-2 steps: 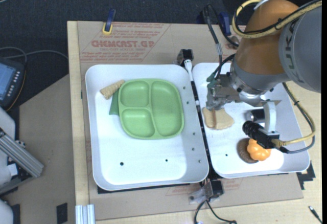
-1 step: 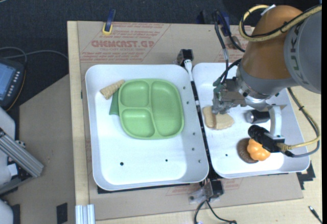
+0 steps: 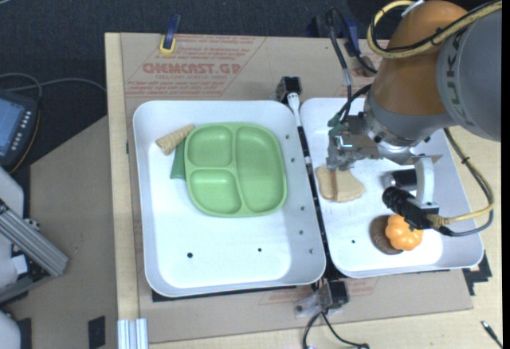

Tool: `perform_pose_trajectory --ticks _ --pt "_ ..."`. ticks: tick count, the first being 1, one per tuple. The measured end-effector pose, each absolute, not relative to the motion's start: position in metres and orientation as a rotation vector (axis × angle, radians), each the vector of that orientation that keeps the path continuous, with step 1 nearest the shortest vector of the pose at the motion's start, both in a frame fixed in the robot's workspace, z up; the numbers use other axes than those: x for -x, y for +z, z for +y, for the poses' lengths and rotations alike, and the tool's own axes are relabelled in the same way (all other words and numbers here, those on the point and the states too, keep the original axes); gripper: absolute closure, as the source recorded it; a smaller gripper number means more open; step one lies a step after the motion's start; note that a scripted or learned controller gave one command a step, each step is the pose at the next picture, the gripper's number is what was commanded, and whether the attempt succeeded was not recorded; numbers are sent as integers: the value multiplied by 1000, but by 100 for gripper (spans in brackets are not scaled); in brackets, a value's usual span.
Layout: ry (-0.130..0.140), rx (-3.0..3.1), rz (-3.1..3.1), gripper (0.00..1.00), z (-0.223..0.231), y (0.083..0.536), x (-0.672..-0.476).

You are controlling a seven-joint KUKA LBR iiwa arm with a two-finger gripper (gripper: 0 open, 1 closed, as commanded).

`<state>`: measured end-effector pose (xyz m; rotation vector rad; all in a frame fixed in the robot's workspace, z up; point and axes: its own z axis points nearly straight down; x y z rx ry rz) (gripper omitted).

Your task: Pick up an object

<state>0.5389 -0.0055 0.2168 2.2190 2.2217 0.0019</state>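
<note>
Gripper (image 3: 344, 154) hangs over tan bread-like piece (image 3: 339, 184); jaws' state cannot be told; piece judged light, soft; grip across its narrow upper edge

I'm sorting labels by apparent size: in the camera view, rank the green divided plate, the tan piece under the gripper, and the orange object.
1. green divided plate, clearly largest
2. tan piece
3. orange object

The last two look close; the arm partly covers both.
</note>
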Motion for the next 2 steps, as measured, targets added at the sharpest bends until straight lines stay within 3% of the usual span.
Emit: perform_pose_trajectory --ticks 1,2 --pt "-1 -2224 2221 100 -15 223 -529" --pt "0 -2220 2223 100 -6 216 -538"
